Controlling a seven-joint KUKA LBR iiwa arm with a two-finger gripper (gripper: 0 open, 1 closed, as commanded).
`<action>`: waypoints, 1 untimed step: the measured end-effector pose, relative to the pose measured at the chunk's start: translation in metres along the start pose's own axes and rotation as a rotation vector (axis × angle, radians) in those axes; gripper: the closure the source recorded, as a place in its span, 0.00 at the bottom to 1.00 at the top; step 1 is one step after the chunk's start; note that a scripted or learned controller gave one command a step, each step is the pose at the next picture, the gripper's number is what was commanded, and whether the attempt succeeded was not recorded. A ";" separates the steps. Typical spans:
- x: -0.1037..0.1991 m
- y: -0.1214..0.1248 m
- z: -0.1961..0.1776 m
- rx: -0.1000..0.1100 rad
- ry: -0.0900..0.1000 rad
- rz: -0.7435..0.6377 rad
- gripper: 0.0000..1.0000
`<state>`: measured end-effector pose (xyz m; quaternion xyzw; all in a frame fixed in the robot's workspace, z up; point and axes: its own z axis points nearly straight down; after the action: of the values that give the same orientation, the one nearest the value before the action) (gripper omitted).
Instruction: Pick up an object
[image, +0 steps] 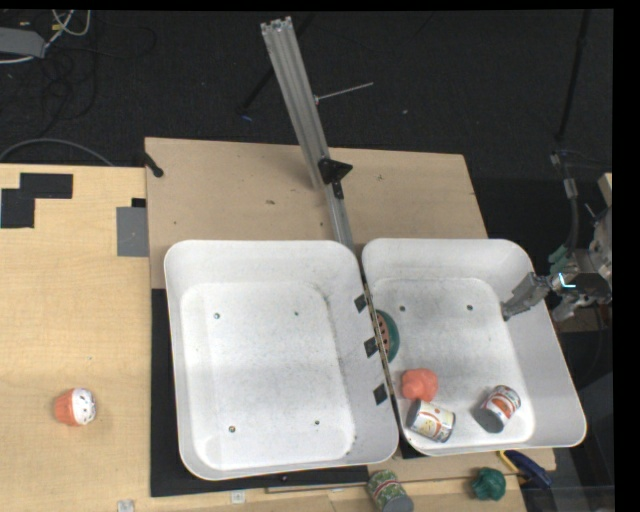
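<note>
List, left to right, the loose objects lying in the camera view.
Orange-and-white ball on the bench → can at the front edge → orange ball in the right bin → yellow-labelled can → green lump → red-labelled can.

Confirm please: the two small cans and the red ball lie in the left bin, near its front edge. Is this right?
Not quite. The camera view shows the two cans and the red ball in the right bin, near its front edge, not in the left bin.

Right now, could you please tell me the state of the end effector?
End effector: at the right bin's right rim; whether it is open or closed cannot be told, and nothing is seen held in it.
</note>
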<state>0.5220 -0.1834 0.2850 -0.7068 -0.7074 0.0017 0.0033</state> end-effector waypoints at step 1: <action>0.000 0.001 -0.002 -0.004 -0.001 0.001 0.00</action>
<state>0.5226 -0.1838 0.2871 -0.7072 -0.7070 0.0005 0.0012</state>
